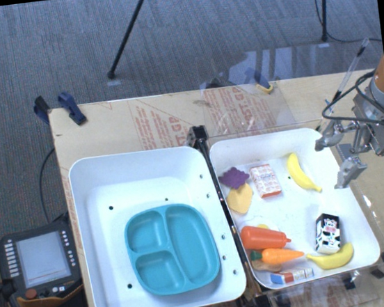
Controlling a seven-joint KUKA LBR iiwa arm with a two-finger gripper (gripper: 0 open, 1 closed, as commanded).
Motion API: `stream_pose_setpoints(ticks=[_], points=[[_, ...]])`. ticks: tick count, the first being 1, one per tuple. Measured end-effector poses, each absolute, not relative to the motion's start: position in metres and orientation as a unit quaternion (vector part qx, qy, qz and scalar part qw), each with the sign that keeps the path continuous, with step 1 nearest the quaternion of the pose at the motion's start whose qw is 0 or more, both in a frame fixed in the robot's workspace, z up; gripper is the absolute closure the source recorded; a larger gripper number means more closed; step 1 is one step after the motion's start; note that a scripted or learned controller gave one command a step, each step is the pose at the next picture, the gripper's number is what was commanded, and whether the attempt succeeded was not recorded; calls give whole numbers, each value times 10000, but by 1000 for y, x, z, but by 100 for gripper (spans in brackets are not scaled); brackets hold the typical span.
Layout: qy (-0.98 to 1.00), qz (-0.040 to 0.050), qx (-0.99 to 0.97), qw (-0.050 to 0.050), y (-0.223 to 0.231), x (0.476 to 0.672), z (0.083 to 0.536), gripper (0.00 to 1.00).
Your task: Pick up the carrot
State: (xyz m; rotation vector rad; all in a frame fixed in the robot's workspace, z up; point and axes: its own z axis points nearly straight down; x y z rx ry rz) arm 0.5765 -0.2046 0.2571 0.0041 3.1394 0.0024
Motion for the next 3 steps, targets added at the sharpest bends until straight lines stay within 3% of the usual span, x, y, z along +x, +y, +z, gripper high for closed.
stream_pose_setpoints(ticks=[1,2,3], points=[[9965,21,839,-38,-152,525,166,0],[9995,-6,303,112,-96,507,96,0],[9979,-38,583,273,-84,492,98,0]])
